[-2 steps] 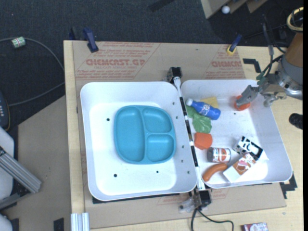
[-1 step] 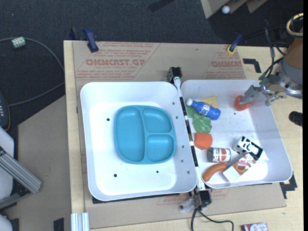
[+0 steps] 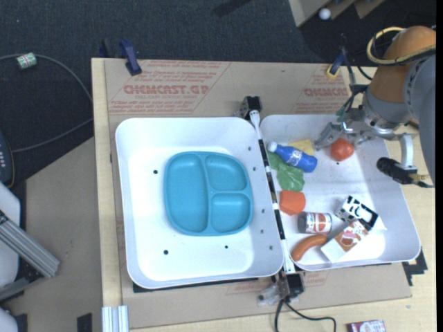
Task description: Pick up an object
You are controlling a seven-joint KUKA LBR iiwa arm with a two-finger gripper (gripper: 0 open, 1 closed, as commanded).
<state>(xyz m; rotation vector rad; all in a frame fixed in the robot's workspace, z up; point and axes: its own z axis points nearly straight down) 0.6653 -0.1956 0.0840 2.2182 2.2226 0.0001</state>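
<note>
One blue bottle (image 3: 293,156), long axis left-right.

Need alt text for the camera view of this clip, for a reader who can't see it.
A grey arm's gripper hangs over a red ball in the right bin, among a blue bottle, a can and a sausage. The left bin holds a blue divided tray.

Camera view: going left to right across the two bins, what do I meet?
Blue divided plate → orange ball → small can → red ball by the end effector → black-and-white item.
</note>
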